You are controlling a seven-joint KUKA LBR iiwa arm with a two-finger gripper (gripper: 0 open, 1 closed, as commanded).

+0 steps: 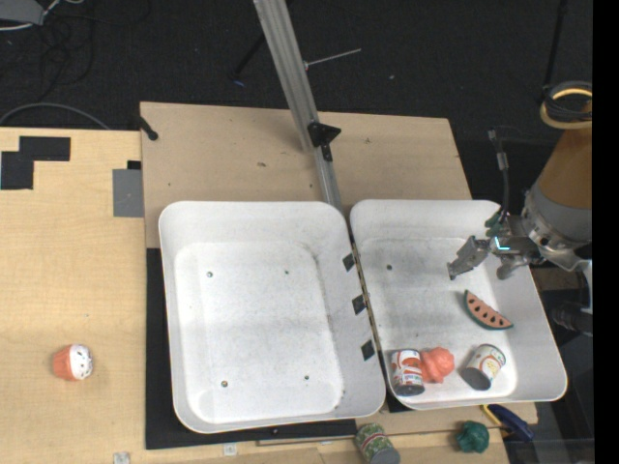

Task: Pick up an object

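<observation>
Two white bins are sitting side by side on the bench, and all the action is in the right bin (426, 230), where the grey arm (566, 196) is reaching in from the right. The left bin (193, 230) is lying bare beside it.

The gripper (486, 259) is hanging above the upper right part of the right bin floor, fingers spread fairly wide, one pointing left and one down, with nothing between them and nothing touching them.

Just below it the watermelon slice (486, 311) is lying flat, and that is looking like the nearest target. It is probably a light toy, thin and curved, so it may be sliding under a poor pinch; closing across its narrow width near the middle seems the safest hold.

Along the front wall a small can (408, 370) is resting against a soft-looking orange lump (438, 363), the two touching, with a tipped tin (483, 365) lying near them. The tins look stiff, round and likely slippery.
</observation>
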